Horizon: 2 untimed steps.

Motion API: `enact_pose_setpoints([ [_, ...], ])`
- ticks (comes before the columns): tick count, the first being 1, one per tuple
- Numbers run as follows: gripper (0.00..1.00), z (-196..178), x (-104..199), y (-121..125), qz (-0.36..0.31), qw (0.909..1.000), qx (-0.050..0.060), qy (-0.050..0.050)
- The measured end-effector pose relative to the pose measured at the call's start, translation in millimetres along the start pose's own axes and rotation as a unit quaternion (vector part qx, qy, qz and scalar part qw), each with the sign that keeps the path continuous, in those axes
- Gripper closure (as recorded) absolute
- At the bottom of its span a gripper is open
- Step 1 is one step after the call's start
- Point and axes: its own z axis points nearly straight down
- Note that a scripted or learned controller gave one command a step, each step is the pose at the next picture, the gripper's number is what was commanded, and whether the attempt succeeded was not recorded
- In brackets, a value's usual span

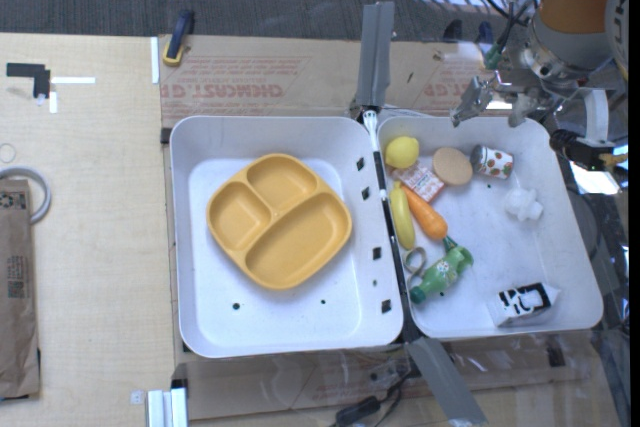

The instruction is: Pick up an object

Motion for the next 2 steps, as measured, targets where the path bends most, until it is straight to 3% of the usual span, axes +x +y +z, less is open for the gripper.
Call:
enact_pose_setpoints([
  [2, 0.0, 146.3, -89.8, 8.3, 0.019, 0.9998, -0.004, 0.001],
])
